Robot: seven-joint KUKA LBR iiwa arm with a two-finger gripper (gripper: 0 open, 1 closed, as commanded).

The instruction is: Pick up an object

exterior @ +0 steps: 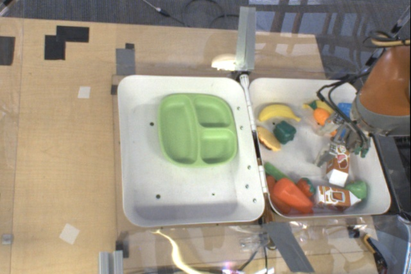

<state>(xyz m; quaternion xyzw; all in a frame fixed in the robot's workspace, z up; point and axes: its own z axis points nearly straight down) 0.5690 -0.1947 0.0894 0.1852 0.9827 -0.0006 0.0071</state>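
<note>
My fingers [341, 149] hang low in the right bin [379, 199], over a small carton [339, 170]; whether they are spread or closed I cannot tell, as they blur into the clutter. That carton stands tilted, its long axis running from near my tips down toward the bin's front. A second carton [334, 197] lies flat below it, lengthwise across the bin. My arm [385, 90] comes in from the right, orange band above the wrist. The green divided tray [196, 129] sits in the left bin [138, 202].
</note>
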